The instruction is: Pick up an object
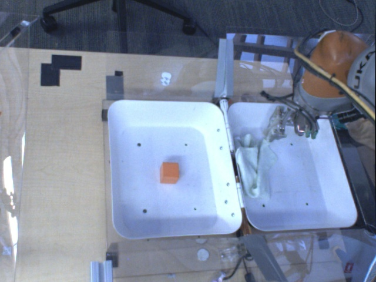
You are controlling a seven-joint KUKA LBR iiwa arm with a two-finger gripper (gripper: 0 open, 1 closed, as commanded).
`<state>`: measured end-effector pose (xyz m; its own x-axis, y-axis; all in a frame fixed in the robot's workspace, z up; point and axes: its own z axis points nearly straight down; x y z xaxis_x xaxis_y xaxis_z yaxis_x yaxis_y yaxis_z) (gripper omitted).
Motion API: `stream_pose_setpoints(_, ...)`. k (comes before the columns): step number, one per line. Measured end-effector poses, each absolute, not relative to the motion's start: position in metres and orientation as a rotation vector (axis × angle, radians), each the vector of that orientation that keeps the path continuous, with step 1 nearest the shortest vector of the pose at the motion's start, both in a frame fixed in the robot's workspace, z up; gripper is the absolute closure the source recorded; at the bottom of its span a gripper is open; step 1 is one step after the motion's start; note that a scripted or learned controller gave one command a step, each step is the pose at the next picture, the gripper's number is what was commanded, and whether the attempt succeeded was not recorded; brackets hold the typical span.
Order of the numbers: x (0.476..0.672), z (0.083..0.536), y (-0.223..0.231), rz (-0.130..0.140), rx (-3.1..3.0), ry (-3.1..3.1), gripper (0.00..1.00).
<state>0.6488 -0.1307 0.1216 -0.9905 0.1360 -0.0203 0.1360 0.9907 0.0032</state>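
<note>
i'm hovering the claw [276,125] over the pale cloth [254,164] along the right bin's [329,213] left wall. i can't tell its state; i'm aiming to drop straight onto the bunched fold.

One camera is hanging fixed above the table [59,175], looking down at a slant from fairly high up. It is taking in both white bins [176,122] side by side, with the arm [335,63] coming in at two o'clock and floor showing at twelve.
</note>
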Motion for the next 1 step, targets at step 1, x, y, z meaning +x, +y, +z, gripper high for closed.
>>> stream_pose_setpoints(1, 0.6518, 0.1351, -0.1296, 0.005, 0.214, 3.103, 1.0)
